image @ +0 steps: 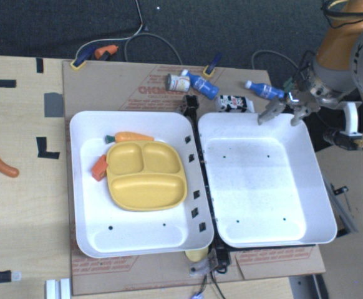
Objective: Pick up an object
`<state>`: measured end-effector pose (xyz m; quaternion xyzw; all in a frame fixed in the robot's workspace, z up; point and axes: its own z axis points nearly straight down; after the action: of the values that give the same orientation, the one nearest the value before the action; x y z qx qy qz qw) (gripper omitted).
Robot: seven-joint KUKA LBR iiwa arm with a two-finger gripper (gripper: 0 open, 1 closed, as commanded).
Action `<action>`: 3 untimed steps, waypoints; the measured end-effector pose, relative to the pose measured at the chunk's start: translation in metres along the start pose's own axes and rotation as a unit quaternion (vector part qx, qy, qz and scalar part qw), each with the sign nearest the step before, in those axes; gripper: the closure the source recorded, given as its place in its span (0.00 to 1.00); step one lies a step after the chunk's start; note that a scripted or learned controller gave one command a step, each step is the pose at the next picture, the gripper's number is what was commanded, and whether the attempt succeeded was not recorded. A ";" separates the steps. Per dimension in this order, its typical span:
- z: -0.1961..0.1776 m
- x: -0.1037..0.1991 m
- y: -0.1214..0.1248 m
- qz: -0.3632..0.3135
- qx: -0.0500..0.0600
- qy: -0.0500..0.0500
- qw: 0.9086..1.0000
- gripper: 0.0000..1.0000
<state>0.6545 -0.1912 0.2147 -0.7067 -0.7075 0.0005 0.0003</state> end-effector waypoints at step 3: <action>0.129 -0.001 -0.117 0.001 -0.004 -0.001 1.000 0.00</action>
<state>0.5372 -0.1920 0.0862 -0.7075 -0.7067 -0.0010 -0.0032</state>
